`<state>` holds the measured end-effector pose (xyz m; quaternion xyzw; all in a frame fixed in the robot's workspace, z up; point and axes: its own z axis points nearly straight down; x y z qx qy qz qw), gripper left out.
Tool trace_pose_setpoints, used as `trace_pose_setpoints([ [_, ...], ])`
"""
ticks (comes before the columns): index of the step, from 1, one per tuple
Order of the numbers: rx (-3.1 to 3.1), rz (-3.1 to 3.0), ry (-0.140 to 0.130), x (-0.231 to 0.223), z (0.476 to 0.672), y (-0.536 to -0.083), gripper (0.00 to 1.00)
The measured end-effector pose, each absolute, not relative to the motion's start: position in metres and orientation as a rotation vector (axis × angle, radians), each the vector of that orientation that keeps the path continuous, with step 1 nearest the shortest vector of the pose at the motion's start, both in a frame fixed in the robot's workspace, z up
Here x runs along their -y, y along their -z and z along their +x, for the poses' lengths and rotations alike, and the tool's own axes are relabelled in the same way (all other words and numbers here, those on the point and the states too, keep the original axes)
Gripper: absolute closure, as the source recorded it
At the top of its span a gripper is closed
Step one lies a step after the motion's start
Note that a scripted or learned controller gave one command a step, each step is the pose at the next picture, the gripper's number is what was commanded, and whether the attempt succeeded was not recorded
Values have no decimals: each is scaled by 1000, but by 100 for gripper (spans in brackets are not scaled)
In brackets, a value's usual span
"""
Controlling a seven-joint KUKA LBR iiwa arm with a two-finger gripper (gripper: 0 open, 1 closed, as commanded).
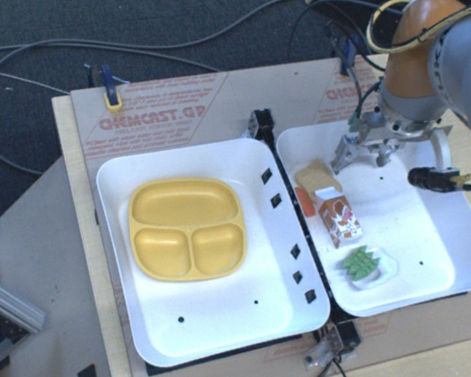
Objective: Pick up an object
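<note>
The gripper (363, 150) hangs over the right bin's (430, 231) far end; whether it is spread I cannot tell. The carton (339, 219) lies nearer and left, long axis running near-far.

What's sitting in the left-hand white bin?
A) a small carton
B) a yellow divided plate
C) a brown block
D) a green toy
B: the yellow divided plate lies alone in the left bin; the other three items are in the right bin.
</note>
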<state>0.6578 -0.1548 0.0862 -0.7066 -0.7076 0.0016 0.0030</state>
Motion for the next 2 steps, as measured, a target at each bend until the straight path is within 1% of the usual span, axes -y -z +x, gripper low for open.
trace_pose_setpoints([
  [1, 2225, -2219, 2, 155, 660, -102, 100],
  [2, 2226, -2223, 5, 148, 658, -149, 100],
])
